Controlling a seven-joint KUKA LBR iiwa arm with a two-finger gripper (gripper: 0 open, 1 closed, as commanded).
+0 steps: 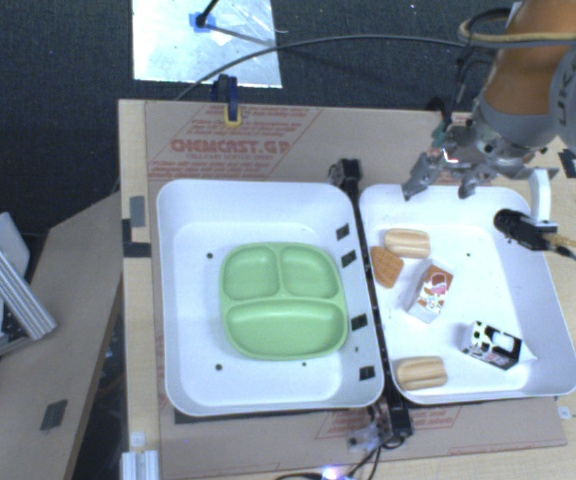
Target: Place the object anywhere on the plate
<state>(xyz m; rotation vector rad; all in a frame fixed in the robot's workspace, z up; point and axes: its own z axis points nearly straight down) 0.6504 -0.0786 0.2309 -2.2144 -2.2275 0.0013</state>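
Observation:
A green three-compartment plate [284, 301] lies in the left white bin [188, 268]. The right bin [538, 298] holds a tan bread roll [406, 242], an orange-brown wedge [386, 266], a small white carton with a red picture [431, 293], a black and white packet [492, 344] and a second tan roll [420, 372] at the front. My gripper [440, 180] hangs over the back rim of the right bin, above and behind the bread roll. Its two fingers are spread apart with nothing between them.
Black clips run along the seam between the two bins [353, 268]. A cable [368, 40] arcs across the back toward the arm. A blue clamp [228, 98] stands behind the left bin, with a shiny sheet [203, 28] beyond it.

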